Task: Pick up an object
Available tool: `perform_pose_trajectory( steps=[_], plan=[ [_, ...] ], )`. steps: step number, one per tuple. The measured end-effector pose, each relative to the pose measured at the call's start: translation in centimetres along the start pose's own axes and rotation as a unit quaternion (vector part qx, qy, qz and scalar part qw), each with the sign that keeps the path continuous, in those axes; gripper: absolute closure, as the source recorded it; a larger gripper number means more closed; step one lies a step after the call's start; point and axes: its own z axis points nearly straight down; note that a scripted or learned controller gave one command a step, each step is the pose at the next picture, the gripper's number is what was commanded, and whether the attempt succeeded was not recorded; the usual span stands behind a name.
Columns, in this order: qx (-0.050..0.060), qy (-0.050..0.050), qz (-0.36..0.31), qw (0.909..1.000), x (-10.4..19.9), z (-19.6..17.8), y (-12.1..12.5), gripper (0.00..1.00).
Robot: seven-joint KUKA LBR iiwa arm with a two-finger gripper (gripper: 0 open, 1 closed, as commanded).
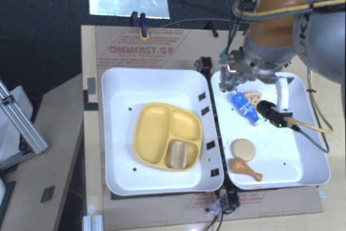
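My gripper (229,83) hangs low over the far left corner of the right bin (303,170). Just in front of it and to its right a blue bottle-like object (244,107) lies at a slant on the bin floor. A small tan patterned piece (252,97) sits against the blue object's far side. Nearer the front lie a round beige disc (243,149) and an orange drumstick-shaped toy (245,168). Nothing is seen held in the gripper.
The left bin (121,170) holds a yellow divided plate (162,130) with a beige piece (177,154) in its front compartment. A black divider strip (212,116) separates the bins. The arm's grey and orange bulk (286,2) looms over the right bin's far side.
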Motion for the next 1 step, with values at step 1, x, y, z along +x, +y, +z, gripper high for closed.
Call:
perform_pose_trajectory(
  steps=[1],
  plan=[
    [0.001, 0.000, 0.000, 1.0000, 5.60, 2.20, 1.40, 1.00]
  ],
)
